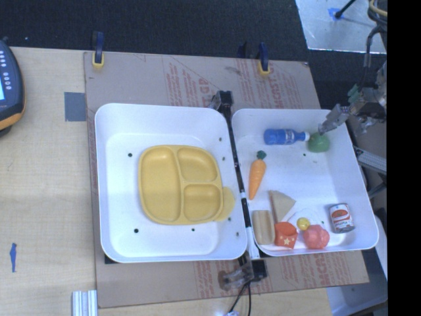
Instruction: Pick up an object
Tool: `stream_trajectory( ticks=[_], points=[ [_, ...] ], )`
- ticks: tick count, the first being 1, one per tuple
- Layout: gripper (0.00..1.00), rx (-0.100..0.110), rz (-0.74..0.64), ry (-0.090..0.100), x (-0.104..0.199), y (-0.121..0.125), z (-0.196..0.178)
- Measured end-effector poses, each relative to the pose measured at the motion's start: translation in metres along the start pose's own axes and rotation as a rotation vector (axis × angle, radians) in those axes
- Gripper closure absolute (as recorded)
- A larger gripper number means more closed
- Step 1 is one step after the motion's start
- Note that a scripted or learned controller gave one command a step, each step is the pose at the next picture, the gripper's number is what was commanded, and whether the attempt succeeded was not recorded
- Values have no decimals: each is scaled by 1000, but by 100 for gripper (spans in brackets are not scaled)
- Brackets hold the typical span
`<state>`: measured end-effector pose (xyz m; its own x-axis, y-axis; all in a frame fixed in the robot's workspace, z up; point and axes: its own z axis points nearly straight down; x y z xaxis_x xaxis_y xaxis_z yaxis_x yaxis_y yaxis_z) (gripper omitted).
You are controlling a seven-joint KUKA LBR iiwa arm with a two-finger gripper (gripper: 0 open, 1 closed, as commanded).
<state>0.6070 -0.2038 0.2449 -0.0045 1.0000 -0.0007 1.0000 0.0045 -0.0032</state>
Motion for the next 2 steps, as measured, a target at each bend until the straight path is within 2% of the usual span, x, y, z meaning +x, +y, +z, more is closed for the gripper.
stream_trajectory(
  ticks=[1, 2],
  points=[
    [0, 13, -10, 7, 104, 11, 155],
    [0, 16, 2, 2, 108, 43, 155]
  ],
)
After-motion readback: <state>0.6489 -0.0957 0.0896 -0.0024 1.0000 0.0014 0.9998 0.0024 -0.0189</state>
